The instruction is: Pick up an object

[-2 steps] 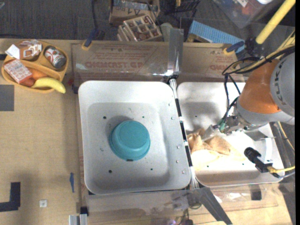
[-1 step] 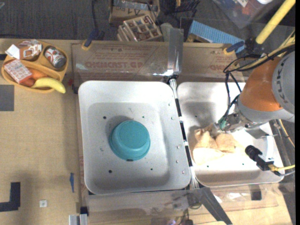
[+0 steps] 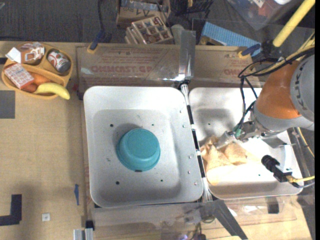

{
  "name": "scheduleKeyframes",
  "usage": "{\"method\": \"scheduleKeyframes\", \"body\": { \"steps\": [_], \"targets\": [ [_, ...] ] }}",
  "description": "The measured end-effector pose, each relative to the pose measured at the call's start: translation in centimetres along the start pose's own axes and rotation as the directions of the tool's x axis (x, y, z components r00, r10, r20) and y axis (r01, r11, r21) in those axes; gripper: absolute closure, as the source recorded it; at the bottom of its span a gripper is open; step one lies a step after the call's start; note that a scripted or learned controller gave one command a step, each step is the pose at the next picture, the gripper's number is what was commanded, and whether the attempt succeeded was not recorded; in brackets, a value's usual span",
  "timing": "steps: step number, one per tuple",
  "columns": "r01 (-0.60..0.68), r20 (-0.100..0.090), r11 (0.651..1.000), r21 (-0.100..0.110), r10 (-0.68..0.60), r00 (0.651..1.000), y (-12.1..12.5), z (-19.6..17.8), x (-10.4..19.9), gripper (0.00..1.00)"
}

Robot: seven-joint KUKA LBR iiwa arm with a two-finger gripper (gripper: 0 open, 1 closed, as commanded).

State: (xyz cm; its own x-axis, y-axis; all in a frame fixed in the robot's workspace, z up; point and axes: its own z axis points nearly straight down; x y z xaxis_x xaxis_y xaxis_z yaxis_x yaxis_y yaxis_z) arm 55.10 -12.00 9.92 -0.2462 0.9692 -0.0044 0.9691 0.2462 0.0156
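Observation:
A teal bowl (image 3: 139, 149) lies upside down in the middle of the left bin (image 3: 100, 109). In the right bin (image 3: 210, 104) a tan, crumpled piece of cloth or paper (image 3: 222, 156) rests near the front left. My gripper (image 3: 236, 134) hangs low over the right bin, right at the upper edge of the tan piece. The arm's orange band (image 3: 280, 96) rises to its right. The wrist hides the fingertips, and whether they touch the tan piece is unclear.
A yellow tray (image 3: 30, 76) with a banana (image 3: 52, 89) and small packages sits on the bench at far left. A cardboard wall (image 3: 130, 66) runs behind both bins. Cables hang by the arm at the right.

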Motion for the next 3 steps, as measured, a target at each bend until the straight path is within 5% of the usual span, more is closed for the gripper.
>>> {"method": "scheduleKeyframes", "body": {
  "steps": [1, 2, 3],
  "targets": [
    [-0.084, -0.002, 0.996, 0.018, 0.084, 0.996, -0.1, -8.2, -0.1, 0.0],
    [-0.069, -0.001, 0.998, 0.003, 0.069, 0.998, -2.3, 0.8, -2.6, 0.0],
    [0.001, 0.003, 1.0, -0.003, -0.001, 1.0, -5.8, 0.7, -1.3, 0.0]
  ]
}}
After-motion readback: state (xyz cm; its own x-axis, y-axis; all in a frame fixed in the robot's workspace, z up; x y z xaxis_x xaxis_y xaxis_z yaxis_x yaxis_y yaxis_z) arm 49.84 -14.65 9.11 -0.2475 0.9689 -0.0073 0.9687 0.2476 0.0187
